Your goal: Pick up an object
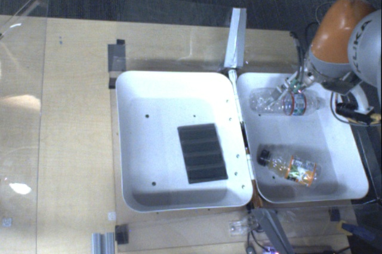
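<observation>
In the right bin lie two plastic bottles. A clear crumpled bottle with a blue label lies on its side near the far wall. A second bottle, with a black cap and an orange-yellow label, lies nearer the front. My gripper hangs below the orange band of the arm, right over the label end of the clear bottle and touching or almost touching it. The left bin holds a flat black ribbed block.
A grey metal bar stands upright behind the seam between the two bins. Black cables hang at the right bin's far right rim. A clear plastic sheet covers the bench at the left.
</observation>
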